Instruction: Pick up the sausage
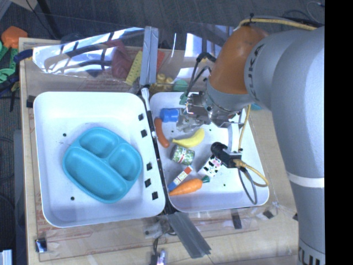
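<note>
**Right bin: sausage lies free by the left wall, gripper hangs beside it**

Near edge of the right shallow white bin (253, 199): an orange tapered carrot (186, 187) lies close to the near-left corner. A short red-and-white stick-shaped item (182, 176) lies just behind it, close to touching. To their right, towards the middle of the bin, sits a small black-and-white object (213, 168), too small to identify.

Middle of the bin: a small green can with a patterned label (183, 154) lies on its side. A curved yellow banana (191, 138) lies just beyond it.

Left wall: the slender orange-red sausage (161, 132) lies along this wall in the far half of the bin, apart from the banana. A blue cylindrical item (170, 115) sits just beyond it, towards the far-left corner.

The two-finger gripper (187, 123) hangs over the far half of the bin, above the banana's far end and to the right of the sausage. Nothing is seen in its grasp. Whether it is spread or closed cannot be told from this angle.

The left shallow white bin (49, 109) carries a blue three-compartment plastic plate (102, 163) at its middle.
</note>
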`<act>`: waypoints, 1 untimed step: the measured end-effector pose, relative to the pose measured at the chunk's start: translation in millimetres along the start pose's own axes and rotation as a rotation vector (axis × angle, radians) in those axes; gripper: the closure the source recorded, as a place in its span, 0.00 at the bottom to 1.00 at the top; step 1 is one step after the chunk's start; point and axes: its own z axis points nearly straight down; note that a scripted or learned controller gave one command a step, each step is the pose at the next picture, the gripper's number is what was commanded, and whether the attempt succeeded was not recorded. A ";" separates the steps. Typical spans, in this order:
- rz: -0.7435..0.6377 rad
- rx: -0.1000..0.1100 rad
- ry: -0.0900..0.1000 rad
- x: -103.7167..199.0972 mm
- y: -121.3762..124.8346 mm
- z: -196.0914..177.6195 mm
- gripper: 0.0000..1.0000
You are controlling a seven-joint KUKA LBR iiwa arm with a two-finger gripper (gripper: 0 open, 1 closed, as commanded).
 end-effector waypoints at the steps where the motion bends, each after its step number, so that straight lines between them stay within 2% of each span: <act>1: -0.042 0.000 0.000 17.8 -11.4 5.3 1.00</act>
